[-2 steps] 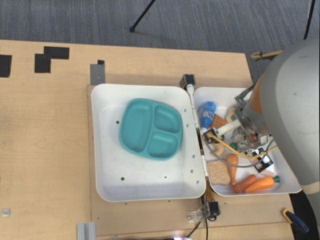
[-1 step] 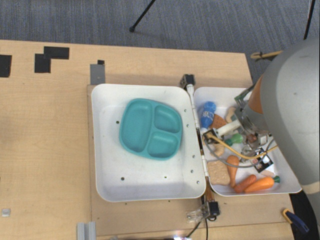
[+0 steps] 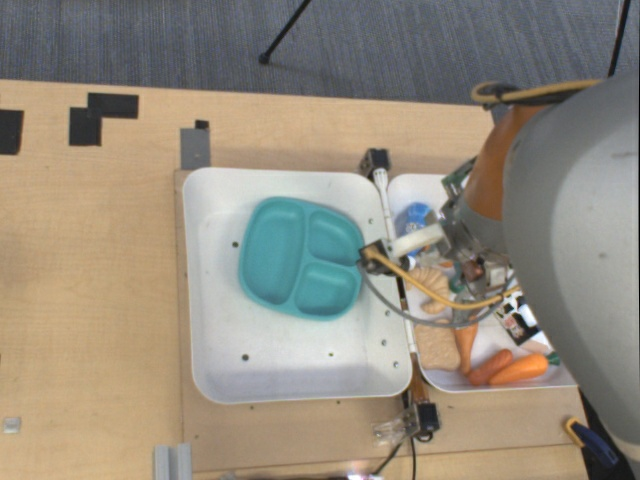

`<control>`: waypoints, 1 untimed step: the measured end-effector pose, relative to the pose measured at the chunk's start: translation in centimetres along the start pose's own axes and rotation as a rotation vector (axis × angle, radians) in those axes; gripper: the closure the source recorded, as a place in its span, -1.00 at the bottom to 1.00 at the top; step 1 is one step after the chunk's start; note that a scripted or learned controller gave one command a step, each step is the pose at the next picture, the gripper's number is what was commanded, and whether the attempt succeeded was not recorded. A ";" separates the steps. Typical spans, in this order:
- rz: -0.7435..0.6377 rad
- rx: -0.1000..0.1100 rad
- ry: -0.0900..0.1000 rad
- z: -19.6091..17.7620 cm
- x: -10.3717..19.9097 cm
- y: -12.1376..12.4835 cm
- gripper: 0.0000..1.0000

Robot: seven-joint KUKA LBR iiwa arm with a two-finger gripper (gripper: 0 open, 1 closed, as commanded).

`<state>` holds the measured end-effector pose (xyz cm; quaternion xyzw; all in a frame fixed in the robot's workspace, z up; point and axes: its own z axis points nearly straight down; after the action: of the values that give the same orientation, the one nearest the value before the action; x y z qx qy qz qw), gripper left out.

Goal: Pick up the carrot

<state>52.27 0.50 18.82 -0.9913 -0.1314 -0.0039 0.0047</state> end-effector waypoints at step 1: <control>0.008 -0.005 -0.008 0.3 -0.3 0.6 -1.00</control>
<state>52.09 -0.17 18.47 -0.9919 -0.1272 0.0000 0.0019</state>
